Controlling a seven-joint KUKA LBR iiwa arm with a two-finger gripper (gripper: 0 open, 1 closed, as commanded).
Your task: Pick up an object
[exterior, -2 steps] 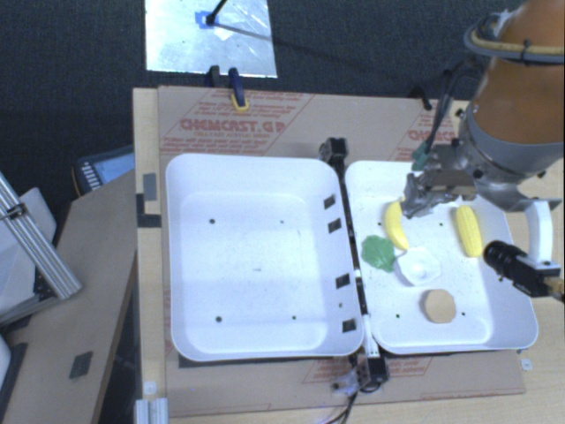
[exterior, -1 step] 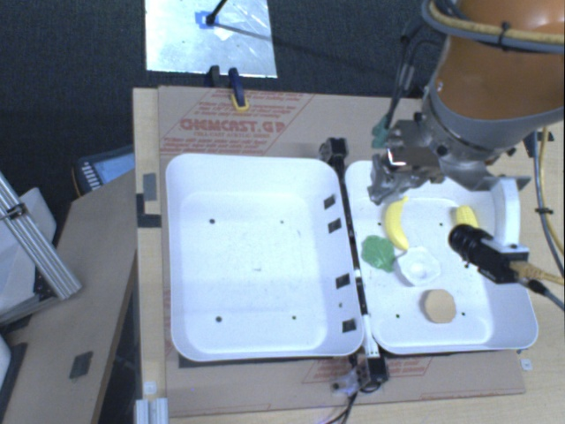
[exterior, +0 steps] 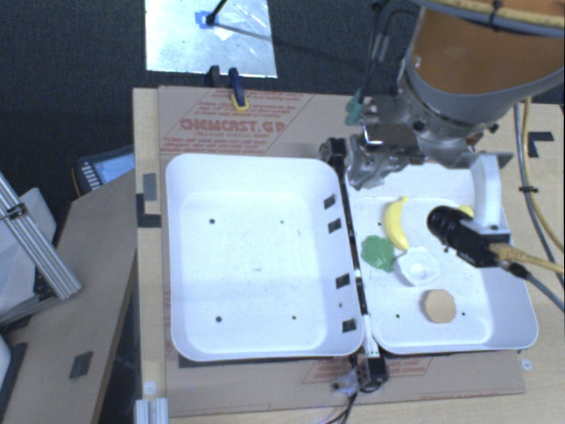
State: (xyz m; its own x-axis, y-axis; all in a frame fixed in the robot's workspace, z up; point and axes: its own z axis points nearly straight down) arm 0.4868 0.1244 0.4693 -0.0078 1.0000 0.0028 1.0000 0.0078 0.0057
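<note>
Gripper is seen at the right bin's far left corner.
Its grasp cannot be told; a banana, green scrap, white piece and tan disc are clustered nearby, banana nearest.

Cut off by top and right edges: arm. Hidden under wrist: far stretch of right bin. Touching or overlapping, cannot tell which: green thing and white crumpled thing; kind unclear for both. Too blurred to name: tan round thing. Cut by left edge: metal rail. Too small to make out: clutter at bins' near junction.
</note>
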